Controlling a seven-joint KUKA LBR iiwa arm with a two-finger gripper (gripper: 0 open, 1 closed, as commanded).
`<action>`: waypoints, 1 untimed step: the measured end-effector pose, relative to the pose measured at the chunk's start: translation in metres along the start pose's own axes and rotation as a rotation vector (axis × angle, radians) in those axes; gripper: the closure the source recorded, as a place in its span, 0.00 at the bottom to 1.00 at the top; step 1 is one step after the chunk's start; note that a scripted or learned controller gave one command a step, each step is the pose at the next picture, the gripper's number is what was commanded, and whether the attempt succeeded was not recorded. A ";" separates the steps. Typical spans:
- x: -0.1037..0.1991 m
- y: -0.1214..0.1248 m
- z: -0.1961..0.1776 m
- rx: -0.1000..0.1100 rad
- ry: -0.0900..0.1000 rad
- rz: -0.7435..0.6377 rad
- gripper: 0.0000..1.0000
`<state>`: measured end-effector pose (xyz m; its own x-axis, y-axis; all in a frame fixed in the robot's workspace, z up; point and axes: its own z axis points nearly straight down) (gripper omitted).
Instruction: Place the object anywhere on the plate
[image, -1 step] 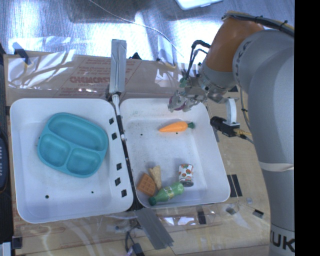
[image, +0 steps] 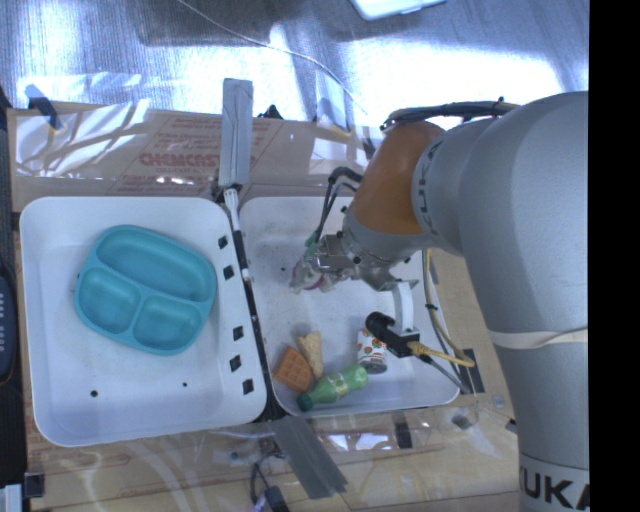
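tool (image: 312, 270) hangs in the right white bin (image: 440, 395), can't tell its grip state; drop squarely on the green plastic bottle (image: 334, 387) below-right, then carry left to the teal divided plate (image: 146, 289).

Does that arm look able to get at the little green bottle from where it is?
Probably yes. The green bottle lies uncovered near the right bin's front edge, and the gripper hovers over that same bin with nothing between them.

The bench (image: 120, 470) carries two shallow white bins side by side. The left bin (image: 50, 400) fills the left half of the frame, the right bin (image: 275, 225) sits at centre. A flattened cardboard sheet (image: 150, 150) lies behind them, upper left.
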<state>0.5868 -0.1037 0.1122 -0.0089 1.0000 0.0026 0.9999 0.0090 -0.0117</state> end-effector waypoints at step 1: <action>0.114 0.009 -0.081 -0.013 0.000 -0.007 1.00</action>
<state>0.5953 0.0105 0.1938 -0.0160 0.9999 0.0026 0.9999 0.0160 0.0016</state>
